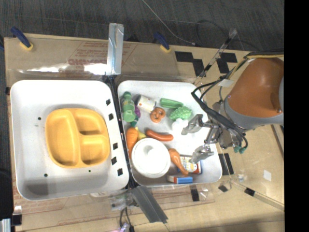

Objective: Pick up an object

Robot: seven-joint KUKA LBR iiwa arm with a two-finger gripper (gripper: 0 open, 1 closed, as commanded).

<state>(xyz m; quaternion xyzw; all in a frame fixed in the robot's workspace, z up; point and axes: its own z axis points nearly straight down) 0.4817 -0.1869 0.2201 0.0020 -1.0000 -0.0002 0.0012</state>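
Note:
The right bin (203, 93) holds several toy foods: a green bottle (128, 109), a white tube (145, 103), a green pepper (171, 103), a small orange pumpkin (157, 114), broccoli (181, 113), a red sausage (159, 136), a carrot (132, 138) and a round white bowl (150, 157). My gripper (198, 139) hangs over the bin's right side, open. One finger (193, 125) is just right of the broccoli; the other (202, 153) is above a small red-labelled bottle (191, 167). Only bare bin floor lies between them.
The left bin (19, 105) holds a yellow divided plate (77, 137). An orange curved piece (176, 159) and a blue-and-red tube (181, 180) lie along the right bin's front wall. Cables (207, 88) trail from the wrist over the bin's right rim.

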